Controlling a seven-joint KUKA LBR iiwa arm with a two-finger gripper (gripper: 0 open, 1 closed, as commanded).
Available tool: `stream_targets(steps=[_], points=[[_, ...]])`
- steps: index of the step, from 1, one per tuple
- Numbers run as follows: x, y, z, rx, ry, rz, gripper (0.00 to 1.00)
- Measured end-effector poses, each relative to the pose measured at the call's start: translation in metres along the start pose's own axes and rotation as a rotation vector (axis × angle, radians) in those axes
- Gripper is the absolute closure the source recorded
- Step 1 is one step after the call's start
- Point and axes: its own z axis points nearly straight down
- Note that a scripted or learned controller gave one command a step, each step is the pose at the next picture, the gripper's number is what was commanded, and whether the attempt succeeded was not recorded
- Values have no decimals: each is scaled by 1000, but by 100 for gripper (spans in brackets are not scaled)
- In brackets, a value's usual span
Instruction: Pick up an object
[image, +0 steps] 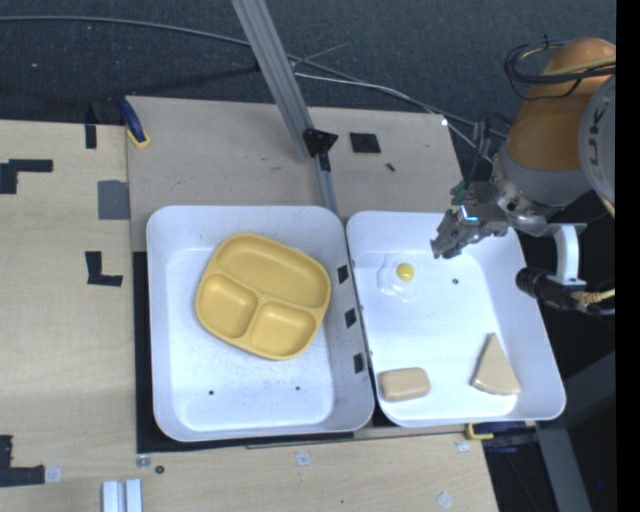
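In the right bin (520, 300) lie a fried egg toy (400, 276) at the upper left, a tan bread roll (404, 384) at the lower left and a beige wedge (494, 366) at the lower right. My gripper (450, 243) hangs over the upper part of this bin, just right of the egg and a little above it. Nothing shows between its dark fingers. In the left bin (170, 300) rests a yellow divided plate (263, 296).
A slanted metal pole (285, 80) runs down to the gap between the bins. Cables cross the dark floor behind the bench. Black tape marks dot the bench at left. The arm's orange band (560, 90) sits at the upper right.
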Motion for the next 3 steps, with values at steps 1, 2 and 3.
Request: stream_targets(steps=[1,2,3], points=[[53,-13,18,7,1,-3,100],[101,-27,13,6,1,-4,100],[146,-44,27,8,1,-3,100]])
